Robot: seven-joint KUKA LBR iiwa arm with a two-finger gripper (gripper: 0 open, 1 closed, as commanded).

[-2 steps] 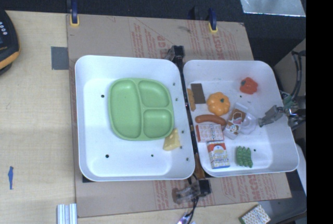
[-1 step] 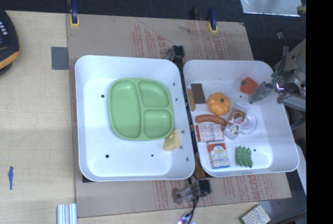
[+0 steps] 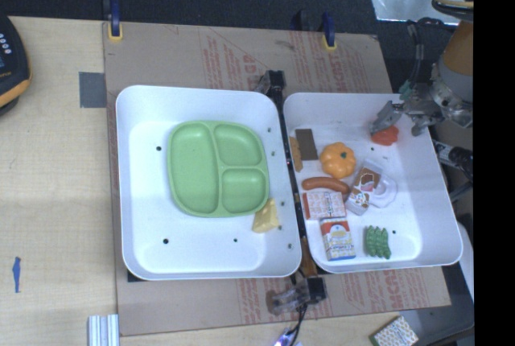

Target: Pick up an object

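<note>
In the right white bin (image 3: 426, 199), the gripper (image 3: 400, 117) hangs over a small red object (image 3: 385, 135), prob. light & stiff, best pinched across its middle; finger state I cannot tell.

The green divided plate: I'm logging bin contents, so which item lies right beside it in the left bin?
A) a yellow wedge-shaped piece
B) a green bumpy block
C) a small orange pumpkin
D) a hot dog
A: the yellow wedge lies at the lower right corner of the green divided plate in the left bin; the pumpkin, hot dog and green block lie in the right bin.
</note>
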